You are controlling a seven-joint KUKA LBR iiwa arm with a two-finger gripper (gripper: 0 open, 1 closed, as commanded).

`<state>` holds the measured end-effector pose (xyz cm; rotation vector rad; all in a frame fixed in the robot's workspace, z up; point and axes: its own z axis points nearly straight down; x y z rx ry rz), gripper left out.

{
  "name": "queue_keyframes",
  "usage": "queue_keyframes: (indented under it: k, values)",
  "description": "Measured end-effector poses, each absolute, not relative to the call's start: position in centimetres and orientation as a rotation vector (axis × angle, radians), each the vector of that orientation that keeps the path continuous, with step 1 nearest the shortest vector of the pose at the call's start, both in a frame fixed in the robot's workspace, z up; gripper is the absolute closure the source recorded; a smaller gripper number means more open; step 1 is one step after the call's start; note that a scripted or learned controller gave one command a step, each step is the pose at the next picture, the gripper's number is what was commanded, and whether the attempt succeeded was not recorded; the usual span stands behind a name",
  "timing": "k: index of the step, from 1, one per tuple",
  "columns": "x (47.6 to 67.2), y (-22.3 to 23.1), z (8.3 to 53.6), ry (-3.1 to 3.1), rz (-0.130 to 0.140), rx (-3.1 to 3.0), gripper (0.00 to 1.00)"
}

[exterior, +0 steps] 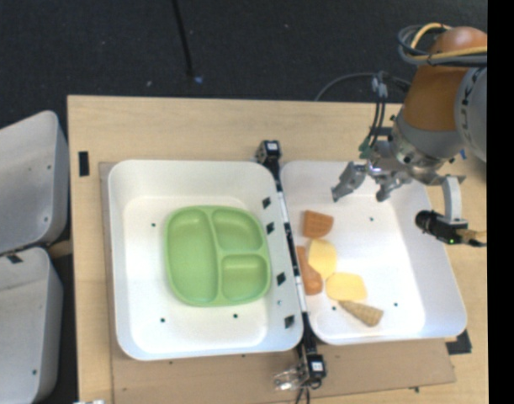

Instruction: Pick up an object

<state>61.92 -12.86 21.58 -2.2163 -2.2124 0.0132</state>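
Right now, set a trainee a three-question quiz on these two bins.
1. True or false: the green divided plate lies in the left bin.
2. Where does the gripper hover? A) over the plate B) above the far part of the right bin C) outside both bins
3. Fill in: the tan wedge lies at the ___ end of the row of food pieces.

Key
1. True.
2. B. Its fingers are spread, with nothing between them, and the orange piece lies apart from it.
3. Near; it lies just past the yellow piece.
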Motion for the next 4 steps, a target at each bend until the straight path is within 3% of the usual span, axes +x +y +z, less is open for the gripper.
queue_keyframes:
  k: [1, 3, 4]
  values:
    - [62.2, -12.8, 22.4, -2.222, -0.001, -2.221, 0.00]
    - [62.9, -12.6, 11.7, -2.222, 0.004, -2.221, 0.00]
    - [63.3, -12.8, 10.6, -2.223, -0.006, -2.228, 0.00]
